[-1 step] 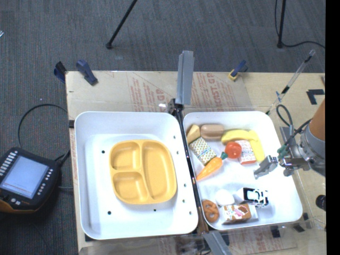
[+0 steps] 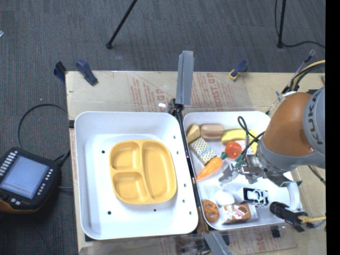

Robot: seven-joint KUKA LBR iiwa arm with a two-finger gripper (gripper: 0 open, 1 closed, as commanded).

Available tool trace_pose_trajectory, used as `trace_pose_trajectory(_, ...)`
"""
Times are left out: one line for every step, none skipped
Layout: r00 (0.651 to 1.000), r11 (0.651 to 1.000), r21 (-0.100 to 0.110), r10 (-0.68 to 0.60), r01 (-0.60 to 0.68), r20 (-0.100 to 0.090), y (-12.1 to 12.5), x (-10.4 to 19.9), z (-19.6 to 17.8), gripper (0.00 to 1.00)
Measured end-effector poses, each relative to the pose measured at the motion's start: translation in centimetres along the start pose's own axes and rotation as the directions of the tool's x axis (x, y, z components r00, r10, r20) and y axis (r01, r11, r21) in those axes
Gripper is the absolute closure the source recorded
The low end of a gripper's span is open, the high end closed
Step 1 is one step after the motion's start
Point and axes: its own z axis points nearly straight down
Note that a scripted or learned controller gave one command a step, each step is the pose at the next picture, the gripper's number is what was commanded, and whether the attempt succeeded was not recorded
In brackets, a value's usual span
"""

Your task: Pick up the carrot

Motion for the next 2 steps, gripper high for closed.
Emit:
trace_pose_trajectory(0.994, 0.994, -0.011, -0.111, 0.111, 0.004, 7.6, 0.3, 2.5, 0.0)
trace_pose_trajectory(0.965, 0.965, -0.01, -0.262, 0.262, 0.006, 5.9, 2.0, 4.9, 0.0)
